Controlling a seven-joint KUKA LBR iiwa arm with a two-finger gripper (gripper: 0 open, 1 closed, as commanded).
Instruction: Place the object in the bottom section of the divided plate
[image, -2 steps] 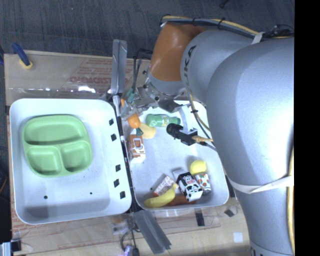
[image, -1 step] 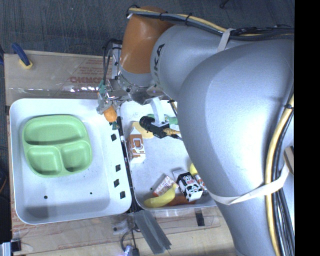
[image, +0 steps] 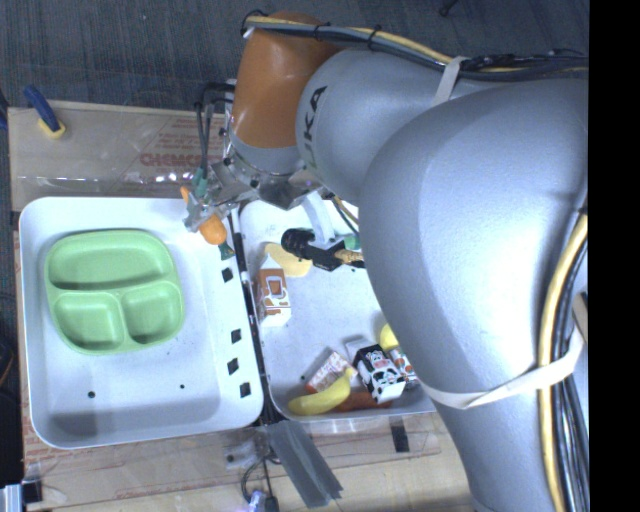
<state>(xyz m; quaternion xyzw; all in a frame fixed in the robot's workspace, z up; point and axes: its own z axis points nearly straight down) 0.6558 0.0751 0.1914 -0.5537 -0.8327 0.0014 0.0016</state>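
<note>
gripper (image: 204, 218): over the right rim of the left bin (image: 130, 400), near the wall the two bins share; fingers drawn in around the orange object (image: 212, 232), which sits at their tips
orange object: small, rounded; held clear of the green divided plate (image: 115, 290), up and to the right of it
divided plate: count 1; lies flat in the left half of the left bin; three sections, one long one at the top and two smaller ones below, all bare
bins: count 2, white, side by side; a row of small black marks runs along the shared wall
right bin (image: 300, 340): largely covered by the grey arm
brown and white carton (image: 273, 295): count 1; against the shared wall, just below the gripper
pale yellow piece (image: 287, 259): count 1; touching the top of the carton
banana (image: 320, 401): count 1; along the near wall of the right bin
black and white patterned box (image: 379, 372): count 1; just right of the banana, at the arm's edge
packet (image: 327, 369): count 1; between banana and box, print too small to read
blue clamp (image: 44, 111): count 1; on the bench outside the bins, upper left
</note>
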